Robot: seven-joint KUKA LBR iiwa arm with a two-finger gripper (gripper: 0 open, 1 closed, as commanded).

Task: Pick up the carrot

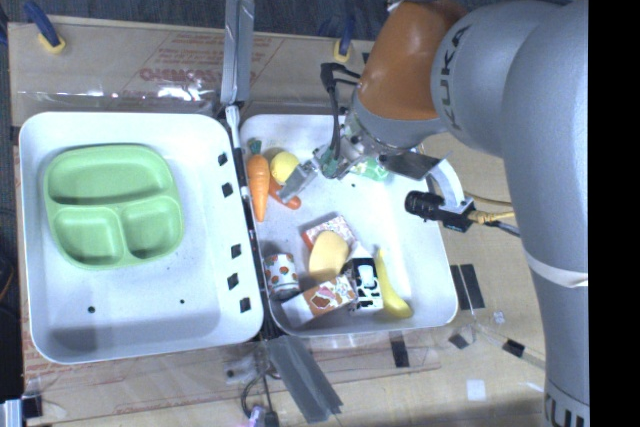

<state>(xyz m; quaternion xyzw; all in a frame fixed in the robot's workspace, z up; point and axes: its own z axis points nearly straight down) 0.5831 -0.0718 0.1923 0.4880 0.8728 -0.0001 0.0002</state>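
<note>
Carrot (pixel 258 184) first: we find it just to the left of our gripper (pixel 291 185), lying lengthwise against the left wall of the right bin (pixel 425 260), leaf end away from the camera. It probably rests there because the wall stops it rolling, and that leaves little room for a finger on its far side. A yellow lemon-like fruit (pixel 284 164) sits immediately beside it, close above our fingertips, and a small red-orange piece (pixel 287 202) lies just below them. Behind and below the gripper we see a cluster of packets and a banana (pixel 392 293). The left bin (pixel 40 315), well to the gripper's left, carries a green divided tray (pixel 112 205).

Our fingers appear slightly apart, tips low near the bin floor, clamped on nothing; the carrot is beside them, not between them. We judge the grasp not yet made.
</note>
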